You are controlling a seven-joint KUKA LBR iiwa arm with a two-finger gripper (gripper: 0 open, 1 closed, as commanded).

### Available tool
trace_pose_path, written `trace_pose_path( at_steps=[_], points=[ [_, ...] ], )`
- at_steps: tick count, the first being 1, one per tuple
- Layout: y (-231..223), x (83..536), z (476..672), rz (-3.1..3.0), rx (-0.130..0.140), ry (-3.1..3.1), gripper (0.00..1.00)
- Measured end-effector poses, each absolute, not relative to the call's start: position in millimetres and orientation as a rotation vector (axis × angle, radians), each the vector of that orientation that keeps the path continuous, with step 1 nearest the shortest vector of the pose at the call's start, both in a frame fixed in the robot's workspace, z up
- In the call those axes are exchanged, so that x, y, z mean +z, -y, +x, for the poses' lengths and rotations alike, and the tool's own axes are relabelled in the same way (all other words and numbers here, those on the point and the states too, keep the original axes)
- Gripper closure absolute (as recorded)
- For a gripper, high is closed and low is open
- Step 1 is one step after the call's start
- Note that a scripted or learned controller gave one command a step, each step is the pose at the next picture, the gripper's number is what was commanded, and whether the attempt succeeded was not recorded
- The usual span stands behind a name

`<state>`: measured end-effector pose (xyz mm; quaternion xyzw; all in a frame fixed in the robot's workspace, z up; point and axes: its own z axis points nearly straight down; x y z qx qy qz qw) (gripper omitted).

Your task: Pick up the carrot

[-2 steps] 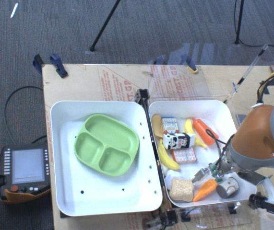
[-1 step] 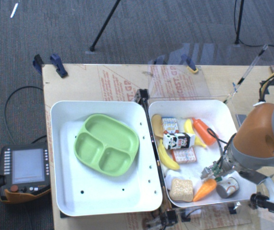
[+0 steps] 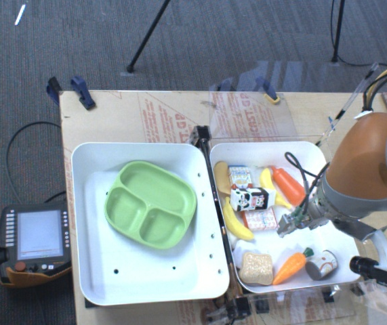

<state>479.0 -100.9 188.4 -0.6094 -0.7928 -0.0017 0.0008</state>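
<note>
The carrot (image 3: 289, 267), orange with a green top, lies tilted near the front of the right bin (image 3: 282, 147). It rests between a tan bread slice (image 3: 256, 268) and a small can (image 3: 322, 265). My gripper (image 3: 287, 225) hangs over the middle of the right bin, a short way behind the carrot and apart from it. Nothing shows between its tips. The grey wrist and orange band (image 3: 362, 164) reach in from the right.
The right bin also holds a banana (image 3: 237, 222), a second banana (image 3: 268, 180), a black-and-white milk carton (image 3: 249, 198), small boxes (image 3: 240, 176), and an orange-red sausage-like piece (image 3: 289, 185). A green divided plate (image 3: 151, 204) sits in the left bin (image 3: 88, 249).
</note>
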Motion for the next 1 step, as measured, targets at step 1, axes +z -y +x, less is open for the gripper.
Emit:
trace_pose_path(
  at_steps=[1],
  points=[
    [102.2,184.8,476.7,-1.913,0.004,2.482,0.0]
  ],
)
